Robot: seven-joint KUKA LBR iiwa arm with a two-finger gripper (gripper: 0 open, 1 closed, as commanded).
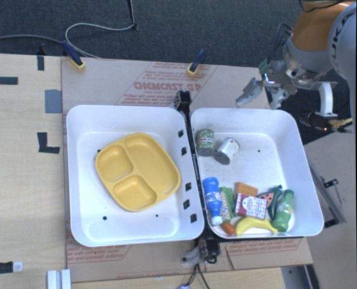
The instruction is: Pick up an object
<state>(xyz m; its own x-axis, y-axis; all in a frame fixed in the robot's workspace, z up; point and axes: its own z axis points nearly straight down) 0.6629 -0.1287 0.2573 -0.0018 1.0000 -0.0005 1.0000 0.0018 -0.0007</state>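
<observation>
Camera view, looking down at a slant on the bench. Two shallow white bins sit side by side on a sheet of printed brown cardboard, which lies on a pale wood-grain bench top marked with dark tape pieces. Beyond the far edge of the cardboard the floor is dark carpet, crossed by a thin pale cable. Two yellow-and-blue clamps grip the far edge of the cardboard.

Left bin: a yellow compartment tray lies flat near its middle, turned at an angle.

Right bin: toward the far left stand a small green-labelled can and, just beside it, a grey cup tipped on its side. Along the near wall lies a crowded group: a blue-and-white bottle, a red-and-white carton, a yellow banana and a green bottle, several touching.

Arm: the grey arm with its orange band enters from the far right. The gripper hangs above the cardboard just past the right bin's far rim, fingers spread apart with nothing between them, well apart from the objects in the bin.
</observation>
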